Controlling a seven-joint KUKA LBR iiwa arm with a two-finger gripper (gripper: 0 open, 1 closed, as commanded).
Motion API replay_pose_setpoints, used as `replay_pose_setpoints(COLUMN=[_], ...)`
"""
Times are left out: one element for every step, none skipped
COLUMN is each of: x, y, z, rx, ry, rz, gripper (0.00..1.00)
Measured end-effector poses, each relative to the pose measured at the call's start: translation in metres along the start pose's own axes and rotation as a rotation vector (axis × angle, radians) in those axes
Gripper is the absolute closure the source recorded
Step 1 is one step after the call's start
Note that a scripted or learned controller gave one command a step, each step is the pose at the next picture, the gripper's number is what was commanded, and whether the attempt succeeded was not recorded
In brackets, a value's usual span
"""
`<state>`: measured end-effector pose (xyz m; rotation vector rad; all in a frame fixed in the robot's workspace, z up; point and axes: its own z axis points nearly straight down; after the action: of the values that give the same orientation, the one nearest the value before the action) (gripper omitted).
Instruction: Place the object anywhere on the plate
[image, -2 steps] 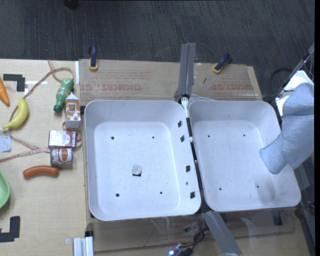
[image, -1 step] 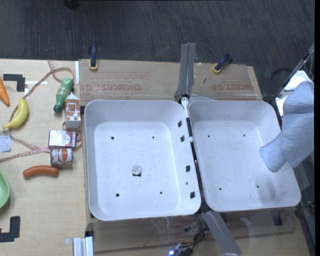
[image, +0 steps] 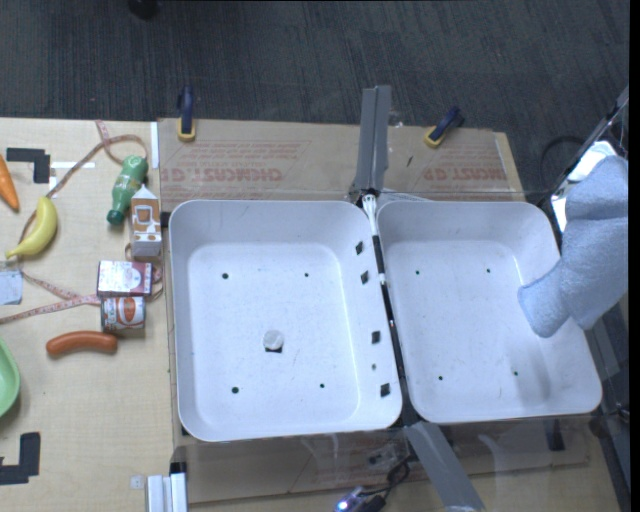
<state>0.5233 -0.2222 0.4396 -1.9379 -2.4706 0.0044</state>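
Camera view, from above at a slant. On the tabletop (image: 80, 420), a left bin (image: 200, 400) and, touching its right wall, a right bin (image: 450, 405); brown cardboard (image: 300, 160) beneath and behind both. Inside the left bin, on its floor, slightly below and left of its centre, a small round pale object (image: 273, 342), lying alone and apart from every wall.

Well right of the left bin, over the right bin's far right side, the arm (image: 595, 235), grey and smeared by blur. At its lower tip the pincer (image: 540, 312), above the right bin's floor and well apart from the object. Too blurred to judge as wide or narrow; cannot tell, and nothing visibly held.

Left of the left bin, outside it:
- just beside its upper left corner, a carton (image: 146, 228) and a green bottle (image: 127, 187)
- lower, a box (image: 125, 277), a can (image: 124, 313) and a sausage (image: 82, 344)
- further left, a banana (image: 35, 228) and a carrot (image: 8, 185)
- at the frame's left edge, well apart from the left bin, a green plate (image: 6, 385), mostly cut off

Behind the left bin, two clamps (image: 185, 115) on the cardboard's far edge.
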Motion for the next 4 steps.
replay_pose_setpoints(x=[-0.001,0.011,0.011,0.011], y=[0.005,-0.044,-0.043,-0.044], z=[0.000,-0.001,-0.001,-0.001], rx=[0.000,0.001,0.000,0.000], ry=[0.000,0.001,0.001,0.000], rz=[0.038,0.075,0.121,0.160], gripper=[1.00,1.00,1.00,1.00])
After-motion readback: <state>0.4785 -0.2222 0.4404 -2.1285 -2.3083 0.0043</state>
